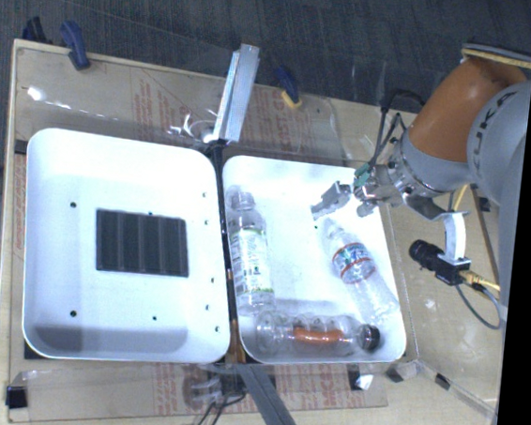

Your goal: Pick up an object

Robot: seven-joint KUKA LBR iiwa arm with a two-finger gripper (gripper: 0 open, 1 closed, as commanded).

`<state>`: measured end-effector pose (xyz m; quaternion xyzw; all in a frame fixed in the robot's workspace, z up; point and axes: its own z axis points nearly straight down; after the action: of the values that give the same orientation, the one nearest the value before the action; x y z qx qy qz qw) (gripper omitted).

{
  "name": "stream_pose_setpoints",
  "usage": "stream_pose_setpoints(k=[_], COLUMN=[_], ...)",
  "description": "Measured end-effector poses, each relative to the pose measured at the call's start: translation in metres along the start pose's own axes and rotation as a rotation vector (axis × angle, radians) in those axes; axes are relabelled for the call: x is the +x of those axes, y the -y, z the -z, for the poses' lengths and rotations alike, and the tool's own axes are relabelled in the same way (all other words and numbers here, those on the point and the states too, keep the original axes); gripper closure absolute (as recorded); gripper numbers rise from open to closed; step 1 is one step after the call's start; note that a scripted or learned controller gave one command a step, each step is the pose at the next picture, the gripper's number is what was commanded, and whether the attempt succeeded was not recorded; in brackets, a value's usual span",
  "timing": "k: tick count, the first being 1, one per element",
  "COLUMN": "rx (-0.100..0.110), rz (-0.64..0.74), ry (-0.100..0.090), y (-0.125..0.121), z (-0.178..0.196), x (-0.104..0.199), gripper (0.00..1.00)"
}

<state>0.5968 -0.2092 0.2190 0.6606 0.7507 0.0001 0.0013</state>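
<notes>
The right bin (287,186) holds three clear plastic bottles. One bottle (249,248) with a pale green label lies along the bin's left wall. A second bottle (358,268) with a red and blue label lies tilted on the right side. The third bottle (317,333), with an orange label and dark cap, lies along the front wall. My gripper (342,198) hangs over the bin's back right corner, just above the neck end of the red-labelled bottle. Nothing shows between its fingers, which look spread apart.
The left bin (61,185) has a dark ribbed panel (141,243) on its floor. A metal bar (237,93) stands up at the back between the bins. Blue clamps (75,45) grip the bench's far edge.
</notes>
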Motion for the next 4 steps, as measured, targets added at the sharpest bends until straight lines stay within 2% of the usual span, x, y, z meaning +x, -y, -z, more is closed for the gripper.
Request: stream_pose_setpoints(k=[1, 2, 3, 4], rx=[0.005, 0.002, 0.005, 0.005], rz=[0.161, 0.196, 0.243, 0.243], ry=[-0.003, -0.002, -0.004, -0.004], y=[-0.047, -0.004, 0.021, 0.021], z=[-0.125, -0.016, 0.007, 0.007], x=[-0.004, -0.001, 0.003, 0.003], gripper=[0.0, 0.0, 0.0, 0.0])
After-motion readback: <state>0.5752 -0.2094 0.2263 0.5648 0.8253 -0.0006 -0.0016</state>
